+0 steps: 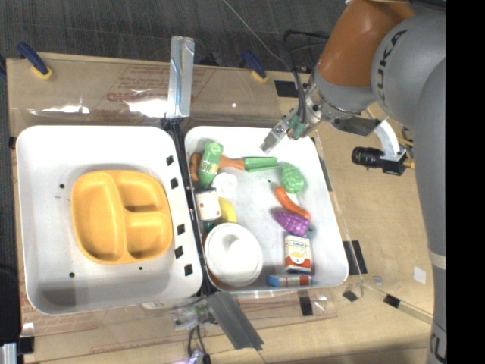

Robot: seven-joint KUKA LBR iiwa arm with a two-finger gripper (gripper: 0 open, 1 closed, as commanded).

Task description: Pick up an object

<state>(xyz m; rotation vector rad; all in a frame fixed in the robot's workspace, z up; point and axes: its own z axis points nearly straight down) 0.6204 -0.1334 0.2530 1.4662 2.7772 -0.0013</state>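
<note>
My gripper (286, 133) hangs over the far rim of the right bin (327, 203), fingers apart and nothing between them. Just below it lie a green stick with an orange end (256, 164) and a leafy green toy (292, 178). Further down the bin are an orange carrot (287, 200), a purple toy (292, 222) and a small juice carton (299, 253). A green bottle-like toy (211, 158) lies at the bin's far left. A white bowl (233, 253) sits at the near left, with a yellow piece (226, 211) beside it.
The left bin (38, 203) holds a yellow divided plate (121, 214). A black divider (186, 203) separates the bins. A pen-like item (288, 280) lies along the right bin's near wall. The grey arm (409, 59) fills the upper right.
</note>
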